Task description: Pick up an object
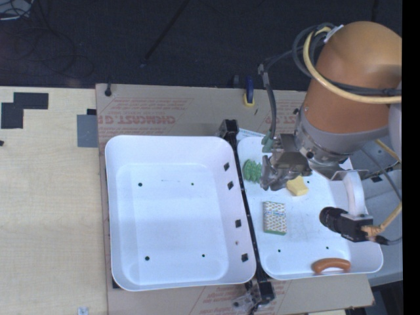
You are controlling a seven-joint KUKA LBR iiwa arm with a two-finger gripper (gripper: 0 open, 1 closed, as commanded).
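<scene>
Camera view: gripper, whether open or closed not discernible, hangs low over right bin between green lump and yellow block, patterned packet just in front, orange ring by the front rim, left bin alongside.

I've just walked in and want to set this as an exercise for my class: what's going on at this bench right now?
The robot arm reaches in from the right, with its gripper low over the right bin, between a green object and a yellow block. A patterned packet and an orange object also lie in that bin. Nothing can be seen held yet. The left bin sits alongside.
</scene>
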